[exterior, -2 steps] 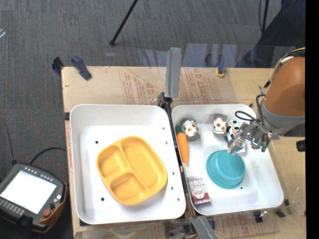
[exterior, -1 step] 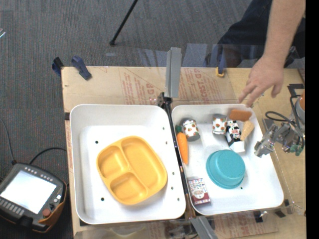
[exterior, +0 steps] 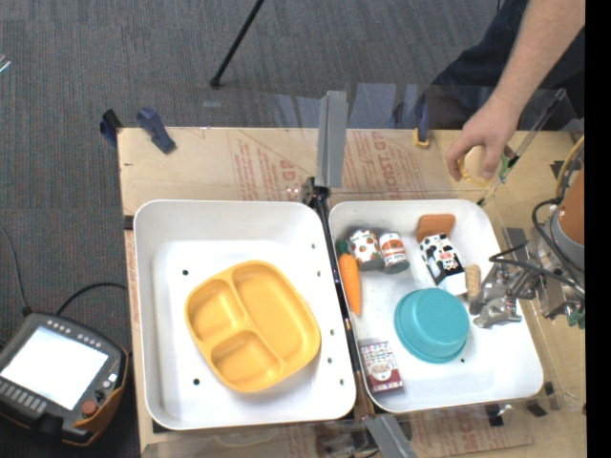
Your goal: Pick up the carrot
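The carrot (exterior: 350,282), orange with a green top, lies lengthwise along the left wall of the right bin (exterior: 516,370), its green end pointing to the back. My gripper (exterior: 495,303) hangs over the right side of that bin, just right of a teal bowl (exterior: 432,324) and well apart from the carrot. Nothing shows in its grasp.
Two small cans (exterior: 378,250), a cow-print carton (exterior: 441,258), an orange block (exterior: 435,224) and a red box (exterior: 382,365) share the right bin. A yellow divided plate (exterior: 251,324) sits in the left bin (exterior: 158,256). A person's hand (exterior: 477,156) hovers behind the right bin.
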Controlling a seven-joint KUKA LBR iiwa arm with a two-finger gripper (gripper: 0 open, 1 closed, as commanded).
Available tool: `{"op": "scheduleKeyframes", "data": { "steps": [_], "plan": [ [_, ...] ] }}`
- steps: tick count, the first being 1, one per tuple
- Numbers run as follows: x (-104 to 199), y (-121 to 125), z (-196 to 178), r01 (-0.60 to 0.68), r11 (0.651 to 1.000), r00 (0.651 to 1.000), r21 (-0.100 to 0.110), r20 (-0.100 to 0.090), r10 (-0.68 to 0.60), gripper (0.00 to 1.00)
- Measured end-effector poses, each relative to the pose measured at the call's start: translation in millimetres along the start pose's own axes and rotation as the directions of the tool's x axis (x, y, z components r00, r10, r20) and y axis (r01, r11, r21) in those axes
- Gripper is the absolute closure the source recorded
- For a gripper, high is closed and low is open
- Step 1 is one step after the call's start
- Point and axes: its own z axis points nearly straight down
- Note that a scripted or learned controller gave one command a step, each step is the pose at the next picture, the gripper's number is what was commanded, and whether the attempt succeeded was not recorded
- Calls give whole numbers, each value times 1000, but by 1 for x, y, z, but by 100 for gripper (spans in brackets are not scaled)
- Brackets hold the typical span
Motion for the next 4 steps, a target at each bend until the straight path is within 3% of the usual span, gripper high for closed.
{"op": "scheduleKeyframes", "data": {
  "steps": [1, 2, 3, 4],
  "plan": [
    [0, -51, -154, 30, 1000, 999, 7, 18, -30, 100],
    [-1, -46, 45, 200, 980, 980, -5, -10, -200, 100],
    [-18, -45, 9, 491, 871, 871, 5, 7, -491, 100],
    [-13, -46, 14, 703, 711, 711, 9, 7, -703, 100]
  ]
}}
